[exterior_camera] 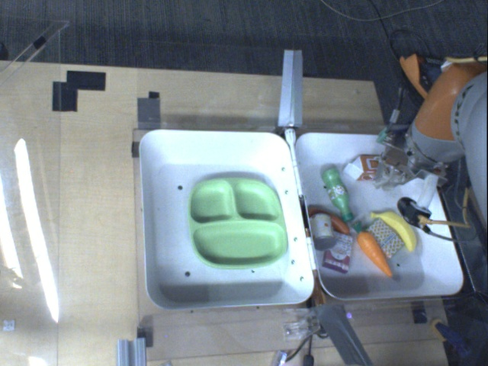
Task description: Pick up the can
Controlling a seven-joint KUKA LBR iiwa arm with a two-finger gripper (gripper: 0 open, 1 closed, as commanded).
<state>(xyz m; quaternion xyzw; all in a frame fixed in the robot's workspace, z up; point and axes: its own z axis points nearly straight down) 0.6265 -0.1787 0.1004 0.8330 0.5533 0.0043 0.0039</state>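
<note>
The can (pixel 322 231) is a small grey cylinder with a reddish band. It lies near the left wall of the right bin (pixel 450 280), just below a green bottle (pixel 335 192). My gripper (pixel 396 171) hangs over the far right part of that bin, beside a brown and white box (pixel 366 166). It is well to the right of the can and farther back, and nothing of the can is near it.
Close to the can are a dark purple packet (pixel 338 255), a carrot (pixel 374 252), a banana (pixel 400 227) and a checkered item (pixel 386 239). The left bin (pixel 164 280) holds a green divided tray (pixel 236 221). A metal post (pixel 291 90) stands behind the two bins.
</note>
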